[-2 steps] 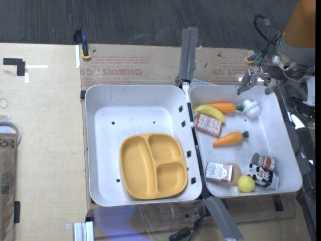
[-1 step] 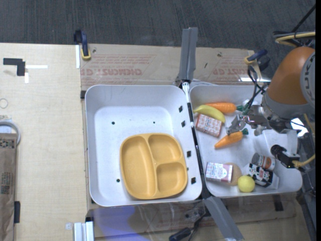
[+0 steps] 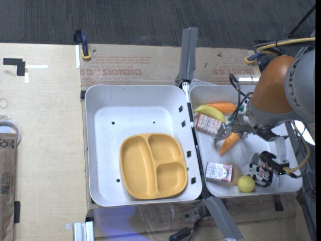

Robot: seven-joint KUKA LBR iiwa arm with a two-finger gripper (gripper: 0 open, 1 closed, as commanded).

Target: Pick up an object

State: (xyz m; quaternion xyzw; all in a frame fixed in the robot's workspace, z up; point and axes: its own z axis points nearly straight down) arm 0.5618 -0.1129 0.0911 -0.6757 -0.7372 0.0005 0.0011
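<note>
The arm reaches into the right bin (image 3: 296, 185), its claw (image 3: 231, 130) low over the toy food, right at the upper end of a small carrot (image 3: 229, 143). Whether the claw is open or closed I cannot tell. The step looks like the grasp itself: the next move calls for a firm close on the carrot, then a straight lift clear of its neighbours.

In the right bin I count one banana (image 3: 210, 112), two carrots, the second being a longer carrot (image 3: 223, 106) behind the banana, two small cartons (image 3: 209, 124) (image 3: 219, 171), one lemon (image 3: 246, 184) and one black-and-white object (image 3: 262, 172) I cannot identify. The left bin (image 3: 100, 134) holds one yellow divided plate (image 3: 153, 165).
</note>
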